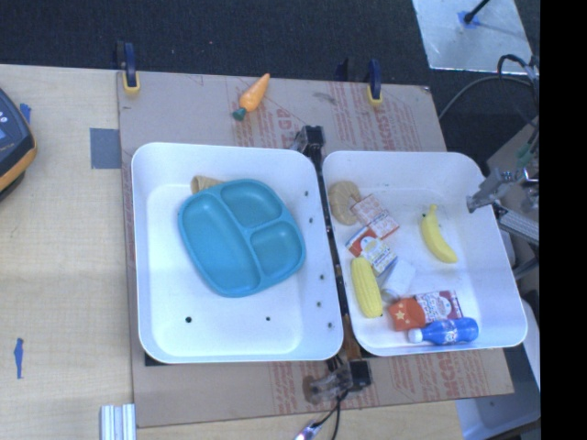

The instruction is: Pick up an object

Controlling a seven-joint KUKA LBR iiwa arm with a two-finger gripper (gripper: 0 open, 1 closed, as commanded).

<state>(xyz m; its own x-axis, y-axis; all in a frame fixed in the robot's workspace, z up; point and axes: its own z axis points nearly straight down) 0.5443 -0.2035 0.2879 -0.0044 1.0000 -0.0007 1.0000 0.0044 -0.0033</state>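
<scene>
The grey two-finger gripper (483, 197) sits at the right rim of the right-hand shallow white bin (500, 273) with nothing between it and the rim — how far it is open I cannot tell. The nearest pick is the small yellow plastic banana (437, 236), lying loose on the bin floor just left of the gripper. It is probably light, stiff and somewhat slick — best pinched across its thick middle, not the tapered tips.

Bright, even overhead light, glare on the white bins (147, 246), soft shadows, slightly blurry.
</scene>
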